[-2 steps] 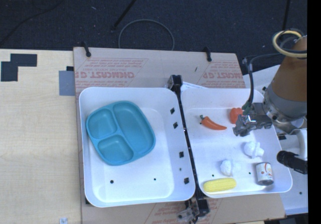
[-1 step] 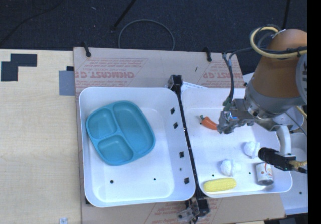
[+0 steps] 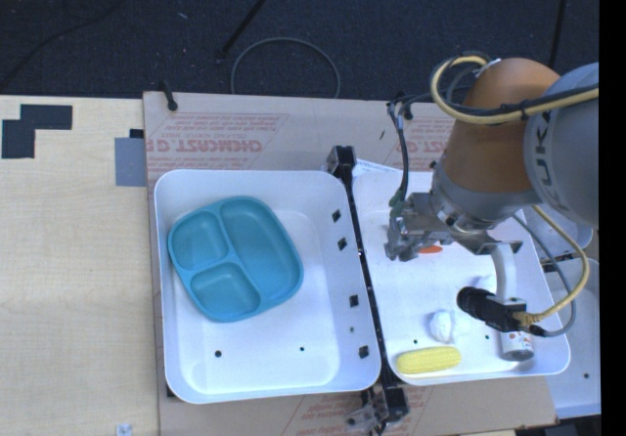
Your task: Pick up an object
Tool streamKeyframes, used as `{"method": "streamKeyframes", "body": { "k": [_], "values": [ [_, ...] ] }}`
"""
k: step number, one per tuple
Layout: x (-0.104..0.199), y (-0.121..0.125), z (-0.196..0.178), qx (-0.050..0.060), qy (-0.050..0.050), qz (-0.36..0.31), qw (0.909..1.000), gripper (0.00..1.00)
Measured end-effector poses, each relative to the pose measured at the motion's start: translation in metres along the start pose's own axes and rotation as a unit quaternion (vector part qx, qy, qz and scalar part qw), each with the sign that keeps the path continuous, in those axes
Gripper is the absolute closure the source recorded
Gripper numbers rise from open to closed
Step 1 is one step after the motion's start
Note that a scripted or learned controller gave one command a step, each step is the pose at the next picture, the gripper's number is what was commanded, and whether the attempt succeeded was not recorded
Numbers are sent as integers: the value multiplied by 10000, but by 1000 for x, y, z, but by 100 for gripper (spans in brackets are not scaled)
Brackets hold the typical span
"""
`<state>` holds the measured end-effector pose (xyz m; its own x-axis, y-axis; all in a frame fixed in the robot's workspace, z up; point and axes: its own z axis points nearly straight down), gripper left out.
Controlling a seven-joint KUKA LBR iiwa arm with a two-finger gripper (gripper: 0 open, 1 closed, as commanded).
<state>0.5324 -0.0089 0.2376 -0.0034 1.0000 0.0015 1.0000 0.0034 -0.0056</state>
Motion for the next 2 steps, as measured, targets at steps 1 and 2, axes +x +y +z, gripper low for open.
{"method": "streamKeyframes", "body": {
  "k": [1, 2],
  "values": [
    [54, 10, 14, -5, -3, 0, 10000, 100],
    [101, 14, 19, -6, -1, -5, 10000, 100]
  ]
}}
